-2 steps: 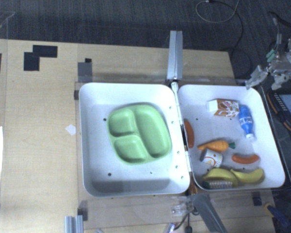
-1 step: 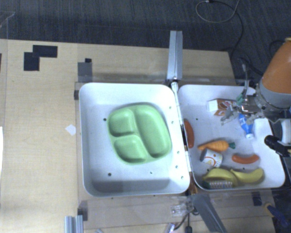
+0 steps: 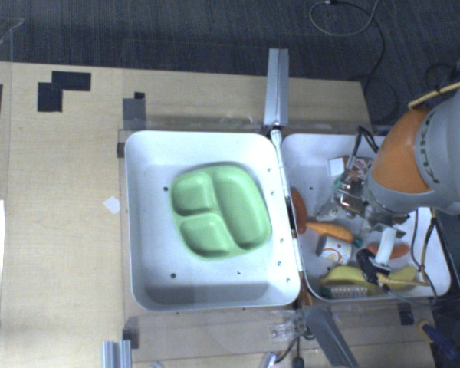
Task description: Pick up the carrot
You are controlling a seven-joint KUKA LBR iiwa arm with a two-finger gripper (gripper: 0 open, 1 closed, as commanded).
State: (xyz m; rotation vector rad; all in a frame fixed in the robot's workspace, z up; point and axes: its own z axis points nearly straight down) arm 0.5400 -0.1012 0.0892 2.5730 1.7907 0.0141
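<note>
The carrot (image 3: 327, 229) is a small orange spindle lying roughly crosswise in the right bin (image 3: 316, 156), near its left wall. My gripper (image 3: 350, 200) hangs over the middle of that bin, just up and to the right of the carrot's right end. The grey arm with its orange band (image 3: 399, 163) reaches in from the right and hides the bin's right part. I see nothing held at the gripper's tip.
A reddish-brown sausage (image 3: 297, 205) lies along the right bin's left wall. A banana (image 3: 345, 276), a white and orange item (image 3: 333, 246) and a red and white item (image 3: 389, 244) crowd the bin's front. The left bin (image 3: 149, 205) holds a green divided plate (image 3: 218, 209).
</note>
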